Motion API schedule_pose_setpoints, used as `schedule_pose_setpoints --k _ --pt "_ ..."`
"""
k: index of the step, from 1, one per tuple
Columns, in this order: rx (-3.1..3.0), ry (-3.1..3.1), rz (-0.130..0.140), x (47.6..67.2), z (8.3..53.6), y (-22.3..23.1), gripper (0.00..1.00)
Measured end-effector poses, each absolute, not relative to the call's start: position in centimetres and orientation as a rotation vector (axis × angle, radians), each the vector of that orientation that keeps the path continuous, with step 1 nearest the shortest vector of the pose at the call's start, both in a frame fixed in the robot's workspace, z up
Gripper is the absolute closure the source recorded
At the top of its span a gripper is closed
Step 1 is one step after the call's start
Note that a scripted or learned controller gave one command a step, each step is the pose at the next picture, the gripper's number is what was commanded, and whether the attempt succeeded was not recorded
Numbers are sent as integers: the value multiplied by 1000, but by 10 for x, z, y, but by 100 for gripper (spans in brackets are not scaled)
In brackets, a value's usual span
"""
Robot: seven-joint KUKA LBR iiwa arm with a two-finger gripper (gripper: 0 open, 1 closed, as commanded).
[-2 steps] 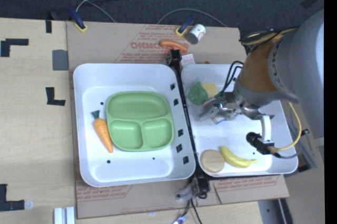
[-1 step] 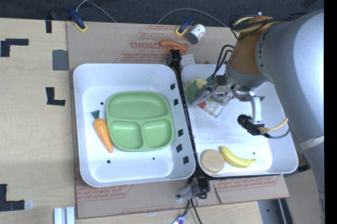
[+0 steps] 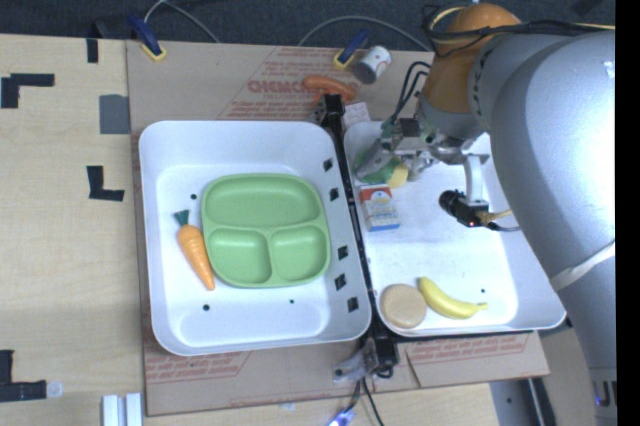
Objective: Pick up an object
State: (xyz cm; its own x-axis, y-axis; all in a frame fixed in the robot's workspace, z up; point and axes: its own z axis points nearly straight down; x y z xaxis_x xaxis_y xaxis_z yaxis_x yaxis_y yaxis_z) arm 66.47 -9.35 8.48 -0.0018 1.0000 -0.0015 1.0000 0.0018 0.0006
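My gripper (image 3: 388,157) is low in the far left corner of the right bin (image 3: 500,259), under the orange-banded wrist (image 3: 455,79). A small yellow piece (image 3: 399,177) lies right at its tip, touching or nearly so; I cannot tell whether it is held. Just in front of it lies a small red and white box (image 3: 379,208). A banana (image 3: 450,299) and a round tan bun (image 3: 404,305) rest by the right bin's near edge. In the left bin (image 3: 240,139), a carrot (image 3: 196,255) lies beside a green divided plate (image 3: 266,228).
The grey arm (image 3: 560,144) covers the right bin's right side. Black clips (image 3: 340,214) run along the wall between the bins. Behind the bins, an orange sausage-like item (image 3: 330,85) and a small grey cylinder (image 3: 372,64) lie on the cardboard.
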Motion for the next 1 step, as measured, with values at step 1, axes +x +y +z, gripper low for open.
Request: schedule_pose_setpoints --k 1 --pt "2222 2228 -19 663 96 -96 100"
